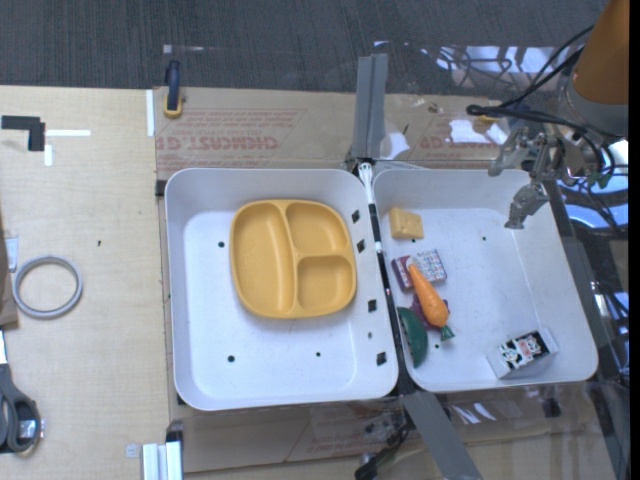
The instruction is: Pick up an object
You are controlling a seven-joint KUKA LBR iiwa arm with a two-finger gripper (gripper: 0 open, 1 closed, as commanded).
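Observation:
In the right bin (560,268), a pale yellow block (405,224) lies near the left wall. Below it are a small patterned box (431,264), an orange carrot (429,299) with green leaves (413,334) and a red piece (402,272). A black-and-white carton (524,350) rests at the bin's front right. My gripper (510,190) hangs over the bin's back right corner, well apart from all of these. Its fingers are open with nothing between them.
The left bin (190,298) holds a yellow divided plate (293,258). On the bench to the left are a grey tape ring (45,286) and scissors (18,418). Cables run behind the right bin near the arm.

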